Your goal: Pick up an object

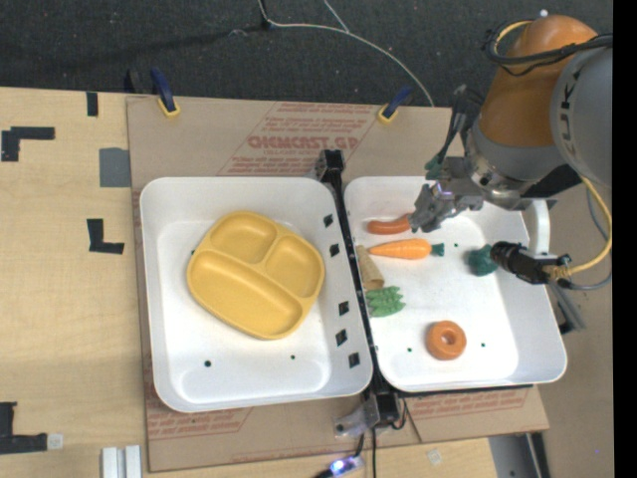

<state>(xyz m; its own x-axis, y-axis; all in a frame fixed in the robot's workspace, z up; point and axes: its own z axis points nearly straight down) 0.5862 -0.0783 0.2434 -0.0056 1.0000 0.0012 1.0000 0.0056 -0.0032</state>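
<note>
I hung over the far left part of the right bin [532, 361], my gripper [430, 212] low above its floor, my grey arm [587, 88] with its orange band [532, 73] reaching in from the right. I could not tell from this slant whether my jaws were parted or pressed together, and nothing showed plainly between them. Just to my left lay a small orange-red sausage [389, 226], its right end close to my tip. Just nearer lay the carrot [401, 251], pointing left, its green end to the right. A small teal piece [482, 261] sat to the right of the carrot. A green leafy piece [385, 301] lay near the divider, with a tan bit [371, 272] just beyond it. An orange ring [447, 340] rested toward the near edge. In the left bin [164, 267] lay a yellow divided plate [257, 273].
</note>
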